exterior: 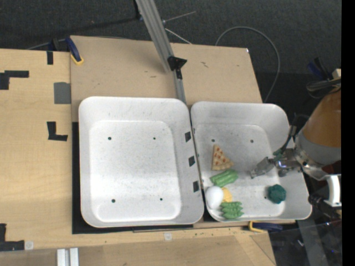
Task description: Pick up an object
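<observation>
- Your gripper (259, 169) is sitting low over the right bin (244, 112), reaching in from the right edge. I honestly can't tell how it's set from this angle (it's just a small grey blur against the white floor), and I can't see anything in it.
- Everything pickable is in that right bin, bunched toward the near-left corner. Looks like loose clutter rather than a laid-out arrangement.
- The triangular waffle-pattern piece (221, 158) lies flat by itself, just left of the gripper with bare floor around it. I'd guess that's your easiest target.
- The green bean-like piece (224, 177) lies just below it. Nearer still, the white egg-shaped thing (214, 196), a small yellow bit (227, 194) and a bumpy green piece (232, 209) are packed together, touching or nearly so, right by the bin wall. There's not much finger room there, so grabbing in that pile could go wrong.
- The dark teal lump (276, 193) sits alone in the near-right corner, just below the wrist.
- The left bin (133, 104) would be the obvious place to drop something.
- So nothing's lifted yet.
</observation>
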Motion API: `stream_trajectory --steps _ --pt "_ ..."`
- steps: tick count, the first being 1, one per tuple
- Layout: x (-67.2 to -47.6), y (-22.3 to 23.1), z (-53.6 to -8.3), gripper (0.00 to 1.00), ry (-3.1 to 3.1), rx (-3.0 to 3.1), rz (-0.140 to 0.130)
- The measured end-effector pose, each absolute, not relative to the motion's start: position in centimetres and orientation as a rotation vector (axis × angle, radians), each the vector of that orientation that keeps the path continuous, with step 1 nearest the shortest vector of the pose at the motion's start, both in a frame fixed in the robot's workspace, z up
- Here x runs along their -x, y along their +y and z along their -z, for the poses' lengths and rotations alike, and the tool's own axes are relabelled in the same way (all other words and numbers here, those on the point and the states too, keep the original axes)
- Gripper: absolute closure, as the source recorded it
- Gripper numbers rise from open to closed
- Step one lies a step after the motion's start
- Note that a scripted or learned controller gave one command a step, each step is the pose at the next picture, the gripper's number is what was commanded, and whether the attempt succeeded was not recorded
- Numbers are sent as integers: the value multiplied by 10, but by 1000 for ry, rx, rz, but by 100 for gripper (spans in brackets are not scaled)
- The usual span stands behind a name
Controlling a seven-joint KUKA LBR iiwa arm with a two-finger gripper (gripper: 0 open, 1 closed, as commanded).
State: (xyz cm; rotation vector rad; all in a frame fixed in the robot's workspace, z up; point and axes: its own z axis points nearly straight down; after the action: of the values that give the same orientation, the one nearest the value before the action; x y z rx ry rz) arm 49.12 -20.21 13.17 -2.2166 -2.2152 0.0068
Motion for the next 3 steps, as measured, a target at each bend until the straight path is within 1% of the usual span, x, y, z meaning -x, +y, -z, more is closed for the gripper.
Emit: stream_trajectory --steps 1,2,3 --pt "-491 -202 -87 0 -2222 2221 -3" --pt "-491 -201 -99 100 -2223 2220 -1" --pt "-488 -192 -154 100 -2225 2221 2"
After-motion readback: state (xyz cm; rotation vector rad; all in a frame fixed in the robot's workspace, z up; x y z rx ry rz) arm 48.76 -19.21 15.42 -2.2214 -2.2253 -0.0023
